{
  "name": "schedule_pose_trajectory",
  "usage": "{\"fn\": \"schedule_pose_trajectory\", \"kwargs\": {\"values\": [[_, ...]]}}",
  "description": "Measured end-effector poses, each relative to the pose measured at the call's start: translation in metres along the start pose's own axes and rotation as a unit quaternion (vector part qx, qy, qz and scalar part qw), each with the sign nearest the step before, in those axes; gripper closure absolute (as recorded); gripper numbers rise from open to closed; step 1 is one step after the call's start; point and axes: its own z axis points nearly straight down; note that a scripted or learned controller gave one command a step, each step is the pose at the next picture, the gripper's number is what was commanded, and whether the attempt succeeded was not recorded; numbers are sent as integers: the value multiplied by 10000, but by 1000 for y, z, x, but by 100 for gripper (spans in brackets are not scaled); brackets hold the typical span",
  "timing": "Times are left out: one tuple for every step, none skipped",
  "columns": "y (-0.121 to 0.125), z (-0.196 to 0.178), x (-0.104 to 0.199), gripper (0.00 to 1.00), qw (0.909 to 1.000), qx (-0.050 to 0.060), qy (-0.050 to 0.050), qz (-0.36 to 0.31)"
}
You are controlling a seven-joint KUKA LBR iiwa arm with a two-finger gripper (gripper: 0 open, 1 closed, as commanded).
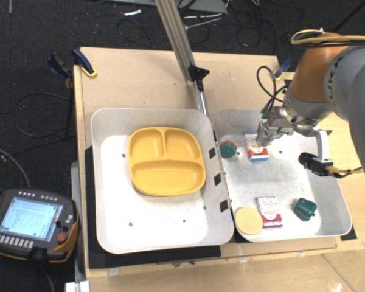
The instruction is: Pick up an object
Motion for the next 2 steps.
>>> {"fn": "schedule_pose_trajectory", "kwargs": {"values": [[10,-49,4,100,10000,-21,0,-2],[12,-113,6,100,10000,-34,-5,-3]]}}
